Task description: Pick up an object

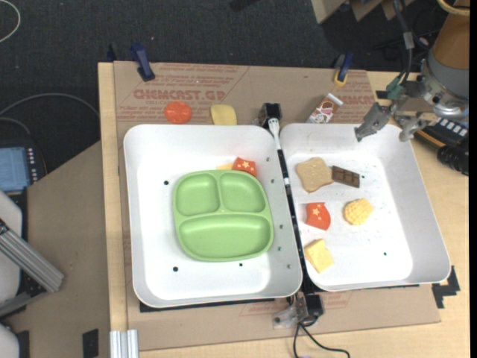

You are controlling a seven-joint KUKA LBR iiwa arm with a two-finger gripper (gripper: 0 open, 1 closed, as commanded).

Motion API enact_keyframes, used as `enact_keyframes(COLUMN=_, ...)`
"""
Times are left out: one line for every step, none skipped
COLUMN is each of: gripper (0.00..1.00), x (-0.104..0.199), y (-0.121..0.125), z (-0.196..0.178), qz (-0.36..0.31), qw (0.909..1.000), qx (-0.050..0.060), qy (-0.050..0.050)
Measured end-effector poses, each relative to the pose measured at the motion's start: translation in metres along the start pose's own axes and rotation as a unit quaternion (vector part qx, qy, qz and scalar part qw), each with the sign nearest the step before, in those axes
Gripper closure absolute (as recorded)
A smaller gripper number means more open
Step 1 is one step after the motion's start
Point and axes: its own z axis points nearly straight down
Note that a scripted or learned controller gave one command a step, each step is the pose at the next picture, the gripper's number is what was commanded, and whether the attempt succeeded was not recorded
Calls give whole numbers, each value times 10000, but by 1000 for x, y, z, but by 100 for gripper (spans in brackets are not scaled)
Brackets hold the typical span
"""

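Note:
My gripper (388, 124) hangs over the far edge of the right bin (417, 200), fingers spread apart with nothing between them. Below and left of it in that bin lie a tan toast slice (314, 174), a brown chocolate bar (345, 175), a red piece with a star (318, 215), a yellow corn cob (358, 212) and a yellow cheese wedge (320, 256). All of these lie apart from the gripper.
The left bin (145, 200) holds a green divided plate (222, 215) and a red piece (244, 165) behind it. On the bench beyond the bins lie an orange disc (178, 112), a pale yellow piece (223, 115), a black tool (270, 113) and a small wrapper (324, 110).

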Motion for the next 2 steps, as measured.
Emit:
enact_keyframes(gripper=0, x=-61, y=-26, z=200, qz=26, qw=10000, qx=43, qy=0)
enact_keyframes(gripper=0, x=13, y=-73, z=192, qz=-20, qw=10000, qx=31, qy=25)
